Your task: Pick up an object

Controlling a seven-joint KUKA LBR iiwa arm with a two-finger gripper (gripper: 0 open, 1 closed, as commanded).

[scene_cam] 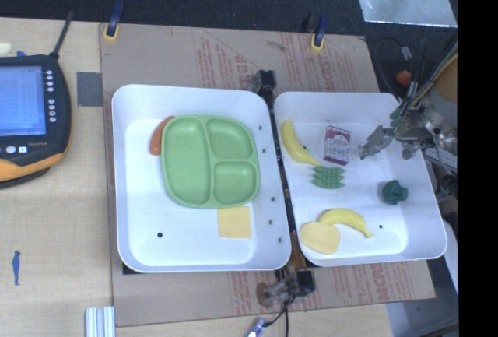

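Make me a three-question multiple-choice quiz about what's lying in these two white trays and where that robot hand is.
1. Where does the green divided plate lie?
A. left bin
B. right bin
C. on the bench

2. How many bananas are in the right bin?
A. one
B. two
C. four

3. Where is the hand?
A. over the left bin
B. above the tablet
C. over the right bin's far right part

Answers: 1 A, it fills the left bin's middle. 2 B, one banana near the divider, another banana nearer the front. 3 C, it hangs beside the small red-and-white packet.
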